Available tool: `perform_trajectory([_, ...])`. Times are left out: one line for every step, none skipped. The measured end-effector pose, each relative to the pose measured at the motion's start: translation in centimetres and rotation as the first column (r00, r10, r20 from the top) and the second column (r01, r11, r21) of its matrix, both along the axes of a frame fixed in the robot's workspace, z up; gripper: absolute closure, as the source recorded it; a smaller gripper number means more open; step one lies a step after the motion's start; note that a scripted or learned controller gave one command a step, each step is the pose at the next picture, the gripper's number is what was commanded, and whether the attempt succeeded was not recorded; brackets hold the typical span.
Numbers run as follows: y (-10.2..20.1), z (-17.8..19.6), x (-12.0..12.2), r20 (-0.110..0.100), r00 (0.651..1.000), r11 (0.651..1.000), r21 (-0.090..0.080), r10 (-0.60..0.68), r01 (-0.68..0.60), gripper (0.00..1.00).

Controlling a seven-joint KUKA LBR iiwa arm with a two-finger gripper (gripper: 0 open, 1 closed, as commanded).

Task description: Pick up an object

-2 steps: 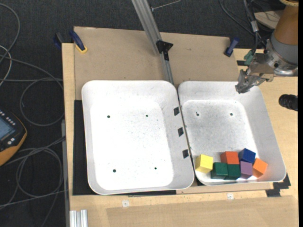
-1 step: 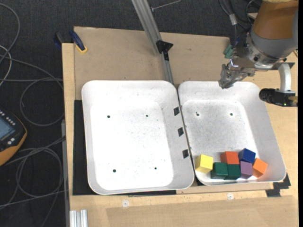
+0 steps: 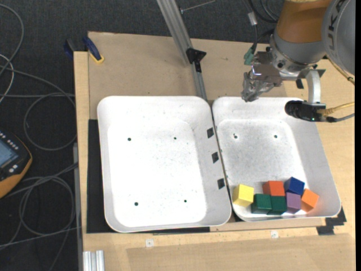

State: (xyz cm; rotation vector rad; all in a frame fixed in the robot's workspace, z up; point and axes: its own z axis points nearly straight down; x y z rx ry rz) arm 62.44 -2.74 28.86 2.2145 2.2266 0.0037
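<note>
Several small coloured blocks crowd the near edge of the right bin [image 3: 316, 151]: a yellow block [image 3: 244, 194], a green block [image 3: 269, 203], a red-orange block [image 3: 276, 188], a blue block [image 3: 295, 184], a purple block [image 3: 293, 200] and an orange block [image 3: 309, 198]. My gripper [image 3: 250, 93] hangs above the far left corner of that bin, well away from the blocks. Its fingertips point down, close together, with nothing between them.
The left bin [image 3: 113, 151] lies beside the right one, with black clips [image 3: 214, 157] along the shared edge. A slanted metal rail [image 3: 180, 33] crosses the bench behind the bins. Cables and a handheld device [image 3: 11, 162] lie on the floor at left.
</note>
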Motion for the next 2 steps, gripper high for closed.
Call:
perform_trajectory([4.9,-2.0,1.1,-0.005,1.0,1.0,0.001,0.0,0.0,1.0])
perform_trajectory([10.5,-3.7,2.1,-0.003,1.0,1.0,0.001,0.001,-0.001,1.0])
